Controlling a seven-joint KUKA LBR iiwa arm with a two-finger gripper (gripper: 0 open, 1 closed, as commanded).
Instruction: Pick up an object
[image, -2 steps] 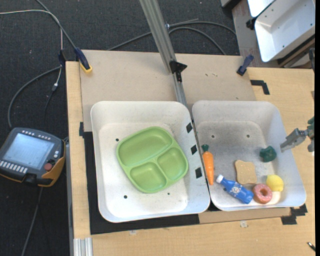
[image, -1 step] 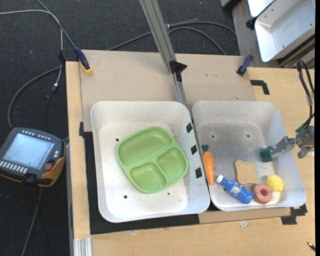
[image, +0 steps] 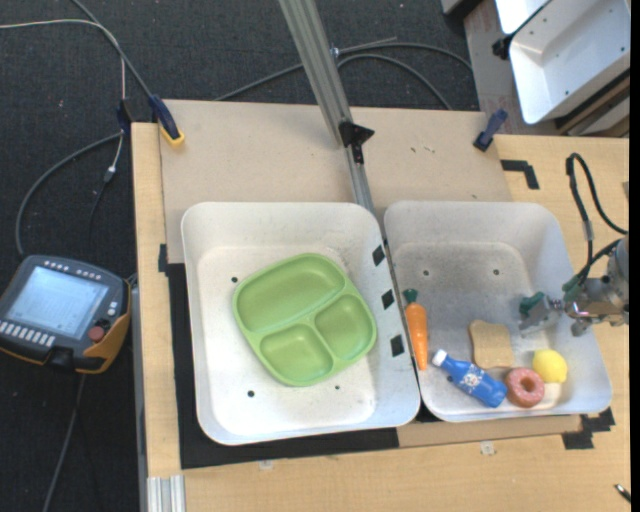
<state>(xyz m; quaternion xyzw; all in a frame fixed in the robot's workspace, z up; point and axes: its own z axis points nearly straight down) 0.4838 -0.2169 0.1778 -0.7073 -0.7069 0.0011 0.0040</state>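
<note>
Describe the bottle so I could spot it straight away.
Look in the right bin, along its near edge. The bottle lies on its side between the carrot and the pink donut. It alone is blue, with a white cap.

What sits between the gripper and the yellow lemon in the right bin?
Nothing visible does. The gripper hangs at the right bin's right side, just above the lemon in the picture, with bare bin floor between. The bread slice and donut lie off to the side.

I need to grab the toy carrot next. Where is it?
The carrot lies in the right bin, against its left wall, just left of the blue bottle.
</note>
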